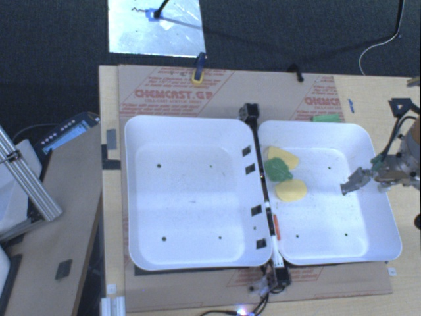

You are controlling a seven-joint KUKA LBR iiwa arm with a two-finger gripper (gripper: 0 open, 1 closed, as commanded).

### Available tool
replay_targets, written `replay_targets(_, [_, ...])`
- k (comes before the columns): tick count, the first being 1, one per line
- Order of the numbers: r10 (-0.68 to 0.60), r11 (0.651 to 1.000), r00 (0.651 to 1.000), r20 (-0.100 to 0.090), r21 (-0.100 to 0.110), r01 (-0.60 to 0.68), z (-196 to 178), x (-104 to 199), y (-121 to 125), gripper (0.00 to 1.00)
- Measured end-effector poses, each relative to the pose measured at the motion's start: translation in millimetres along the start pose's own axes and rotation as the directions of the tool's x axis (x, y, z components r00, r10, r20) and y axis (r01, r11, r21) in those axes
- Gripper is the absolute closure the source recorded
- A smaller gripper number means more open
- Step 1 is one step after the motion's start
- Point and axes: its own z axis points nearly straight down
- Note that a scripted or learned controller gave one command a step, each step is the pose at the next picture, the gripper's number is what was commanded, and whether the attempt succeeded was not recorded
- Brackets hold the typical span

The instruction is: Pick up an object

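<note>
The left bin (pixel 191 196) in mid-frame lies bare; the right bin (pixel 375 242) holds three objects bunched at its upper-left wall: two yellow pieces (pixel 290 190) and a green piece (pixel 277 170). The gripper (pixel 355 183), right of frame, is in the approach step, nothing between its fingers, whose spread I cannot tell; next it must cross the open floor leftward

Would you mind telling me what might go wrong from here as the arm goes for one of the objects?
The green object and two yellow objects lie bunched together, so the fingers may nudge a neighbour or close on two. They also sit near the right bin's left wall, which may block a finger. The gripper is well apart from them.
</note>
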Motion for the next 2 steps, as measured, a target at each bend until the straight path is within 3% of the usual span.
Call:
replay_targets(1, [-0.003,1.000,1.000,0.001,-0.004,0.003,-11,0,1,1.00])
replay_targets(2, [-0.009,1.000,1.000,0.001,-0.021,0.009,-214,82,-8,1.00])
